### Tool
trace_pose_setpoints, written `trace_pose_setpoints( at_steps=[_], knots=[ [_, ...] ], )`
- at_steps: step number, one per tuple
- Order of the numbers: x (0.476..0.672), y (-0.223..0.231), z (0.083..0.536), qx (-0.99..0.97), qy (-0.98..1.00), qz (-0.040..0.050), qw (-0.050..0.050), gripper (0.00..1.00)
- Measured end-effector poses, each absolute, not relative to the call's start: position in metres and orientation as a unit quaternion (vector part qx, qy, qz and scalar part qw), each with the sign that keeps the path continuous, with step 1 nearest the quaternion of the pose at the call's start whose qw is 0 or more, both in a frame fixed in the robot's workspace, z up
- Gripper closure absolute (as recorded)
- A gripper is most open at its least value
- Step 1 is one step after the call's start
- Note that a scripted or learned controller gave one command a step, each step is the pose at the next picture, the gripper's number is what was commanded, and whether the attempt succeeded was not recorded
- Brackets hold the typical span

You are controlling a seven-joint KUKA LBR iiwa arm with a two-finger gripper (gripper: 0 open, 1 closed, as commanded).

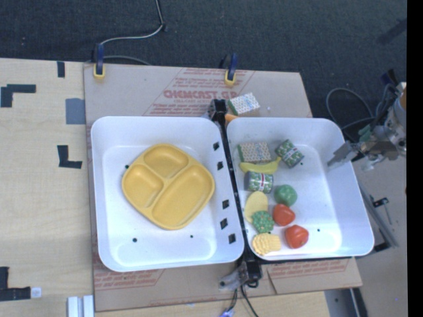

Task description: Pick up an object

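Toy food sits clustered along the left side of the right bin [330, 137] — corn cob [266, 244], two tomatoes [283, 214], green pepper [285, 194], banana [258, 167] — all well apart from the gripper [360, 149], which hangs past the bin's right rim, nothing between its fingers. A yellow divided plate [168, 185] lies in the left bin [106, 137].

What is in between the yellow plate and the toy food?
In the camera view, the bins' touching white walls separate the yellow plate from the toy food.
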State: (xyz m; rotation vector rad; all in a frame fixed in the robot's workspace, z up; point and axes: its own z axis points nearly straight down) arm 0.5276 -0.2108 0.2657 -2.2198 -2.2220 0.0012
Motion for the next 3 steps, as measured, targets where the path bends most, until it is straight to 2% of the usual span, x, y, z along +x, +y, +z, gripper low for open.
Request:
trace_pose_setpoints(
  at_steps=[1,2,3],
  knots=[
    [0.517,-0.179,0.126,-0.707,-0.708,0.0013,0.003,0.00],
    [0.557,-0.134,0.087,-0.707,-0.707,-0.0004,-0.001,0.00],
    [0.594,-0.110,0.086,-0.706,-0.708,-0.0010,-0.002,0.00]
  ],
)
